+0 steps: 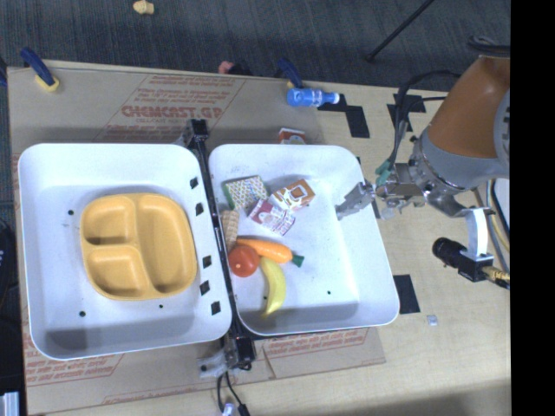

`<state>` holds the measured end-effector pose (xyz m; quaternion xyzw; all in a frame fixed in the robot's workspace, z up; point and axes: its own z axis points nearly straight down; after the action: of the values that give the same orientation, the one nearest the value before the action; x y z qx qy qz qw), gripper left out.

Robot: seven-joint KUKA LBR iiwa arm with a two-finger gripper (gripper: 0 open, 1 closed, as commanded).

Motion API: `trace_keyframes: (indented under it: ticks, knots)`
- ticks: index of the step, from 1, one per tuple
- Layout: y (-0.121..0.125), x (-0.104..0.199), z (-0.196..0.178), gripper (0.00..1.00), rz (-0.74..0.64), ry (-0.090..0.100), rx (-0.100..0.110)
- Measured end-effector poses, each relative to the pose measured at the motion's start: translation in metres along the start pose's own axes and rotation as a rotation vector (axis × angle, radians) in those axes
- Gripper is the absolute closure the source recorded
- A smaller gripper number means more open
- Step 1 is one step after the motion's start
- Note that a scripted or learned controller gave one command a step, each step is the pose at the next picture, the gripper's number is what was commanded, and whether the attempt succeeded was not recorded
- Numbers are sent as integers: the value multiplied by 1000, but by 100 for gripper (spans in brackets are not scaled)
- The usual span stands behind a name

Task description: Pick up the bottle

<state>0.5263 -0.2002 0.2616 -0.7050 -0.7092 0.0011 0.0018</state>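
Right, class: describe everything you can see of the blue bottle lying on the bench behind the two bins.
The bottle is small, looks like plastic, with a blue body and a paler, whitish end pointing to the view's right. It lies on its side on the bench, outside both bins, just beyond the far rim of the right bin, beside a blue clamp. The claw is apart from it, over that bin's right edge. Any label is too small to read.

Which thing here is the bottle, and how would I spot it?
Start at the right white bin and look past its far rim, onto the bare bench. The bottle lies there on its side, outside both bins. It is small and blue, unlike the food in the bin.
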Motion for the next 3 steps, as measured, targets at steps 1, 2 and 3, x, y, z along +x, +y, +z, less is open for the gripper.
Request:
trace_keyframes:
  ticks: [1, 2, 3]
  knots:
    - [0, 0, -10, 100, -5, 1, 2]
    - [-50, -11, -18, 100, -126, 0, -1]
    - [-50, -10, -2, 100, -208, 1, 0]
